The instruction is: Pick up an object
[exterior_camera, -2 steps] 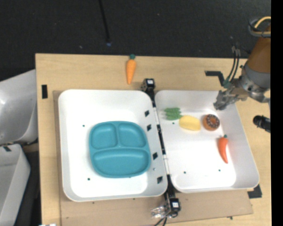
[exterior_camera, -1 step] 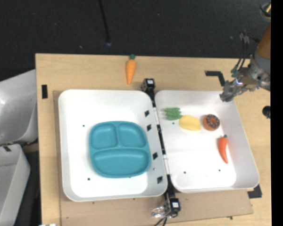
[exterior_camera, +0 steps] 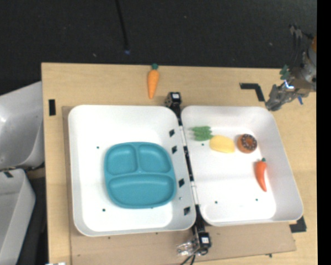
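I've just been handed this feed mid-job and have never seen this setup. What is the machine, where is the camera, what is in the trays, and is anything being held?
You have one fixed camera above a wooden bench, looking down at a slant. Two shallow white bins sit side by side. The left bin holds a blue divided plate. The right bin holds a yellow toy with green leaves, a small brown donut and a red-orange carrot. A second orange carrot lies on the bench beyond the bins.

The machine is a robot arm reaching in from the right. Its gripper is near the right bin's far corner, over the bench. Nothing is seen between its fingers, and it is too small to tell whether they are open.
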You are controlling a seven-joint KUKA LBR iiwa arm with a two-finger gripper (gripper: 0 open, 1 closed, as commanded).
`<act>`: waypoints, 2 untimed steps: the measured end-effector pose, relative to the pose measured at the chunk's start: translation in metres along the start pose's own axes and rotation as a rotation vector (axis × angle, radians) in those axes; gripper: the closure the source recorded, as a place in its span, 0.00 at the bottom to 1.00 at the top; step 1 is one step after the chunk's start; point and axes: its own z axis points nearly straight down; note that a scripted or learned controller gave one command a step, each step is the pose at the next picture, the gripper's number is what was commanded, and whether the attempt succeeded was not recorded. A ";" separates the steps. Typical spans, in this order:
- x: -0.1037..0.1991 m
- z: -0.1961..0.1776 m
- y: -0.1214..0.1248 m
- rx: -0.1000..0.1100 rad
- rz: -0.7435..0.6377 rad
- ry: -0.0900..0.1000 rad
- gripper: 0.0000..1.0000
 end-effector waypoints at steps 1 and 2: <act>0.050 0.017 -0.004 0.007 -0.001 0.002 1.00; 0.105 0.028 -0.017 0.007 -0.001 0.003 1.00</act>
